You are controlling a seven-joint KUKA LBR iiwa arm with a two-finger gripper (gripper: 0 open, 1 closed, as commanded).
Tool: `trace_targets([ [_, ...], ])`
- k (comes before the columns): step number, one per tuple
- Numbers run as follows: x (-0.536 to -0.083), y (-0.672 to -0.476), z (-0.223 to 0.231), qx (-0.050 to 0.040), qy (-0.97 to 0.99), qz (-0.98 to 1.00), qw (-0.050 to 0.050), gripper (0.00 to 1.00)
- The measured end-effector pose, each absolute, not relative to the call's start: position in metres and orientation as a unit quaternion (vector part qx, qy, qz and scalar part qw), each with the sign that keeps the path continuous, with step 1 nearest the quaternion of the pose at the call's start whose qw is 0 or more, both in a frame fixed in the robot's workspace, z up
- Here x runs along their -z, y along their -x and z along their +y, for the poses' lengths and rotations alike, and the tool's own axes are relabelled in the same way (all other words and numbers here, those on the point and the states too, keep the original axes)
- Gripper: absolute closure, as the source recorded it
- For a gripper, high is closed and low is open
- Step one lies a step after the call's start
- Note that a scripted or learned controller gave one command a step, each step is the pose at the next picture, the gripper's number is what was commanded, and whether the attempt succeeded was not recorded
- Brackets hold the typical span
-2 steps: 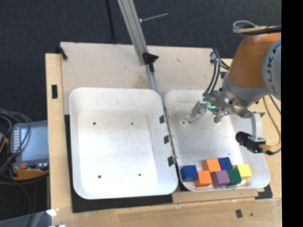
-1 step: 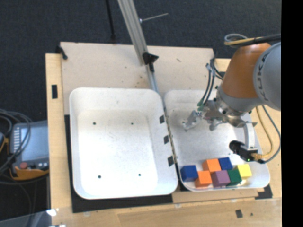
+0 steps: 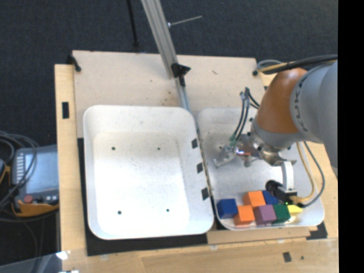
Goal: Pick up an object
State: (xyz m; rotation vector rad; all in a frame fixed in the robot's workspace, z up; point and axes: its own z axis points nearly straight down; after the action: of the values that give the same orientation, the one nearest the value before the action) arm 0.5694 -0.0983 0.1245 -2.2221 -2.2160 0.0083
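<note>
Grey arm's jaws [image 3: 224, 154] hung mid-right over shallow white right bin [image 3: 227, 124] | jaw state indeterminable | coloured blocks [image 3: 259, 207] clustered lower right

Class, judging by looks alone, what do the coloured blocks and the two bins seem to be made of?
Coloured blocks: probably painted wood or foam, with flat matte faces and no glare. Left bin and right bin: likely moulded white plastic, with rounded corners and a dull, speckled surface.
</note>
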Motion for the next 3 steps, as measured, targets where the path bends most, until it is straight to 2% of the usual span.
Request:
trace_targets([
  [1, -0.097, -0.57, -0.1, -0.0005, 0.709, -0.706, -0.001, 0.0],
  [2, -0.109, -0.572, -0.101, 0.0019, 0.712, -0.703, -0.003, 1.0],
  [3, -0.153, -0.57, -0.106, 0.0017, 0.71, -0.704, -0.002, 1.0],
])
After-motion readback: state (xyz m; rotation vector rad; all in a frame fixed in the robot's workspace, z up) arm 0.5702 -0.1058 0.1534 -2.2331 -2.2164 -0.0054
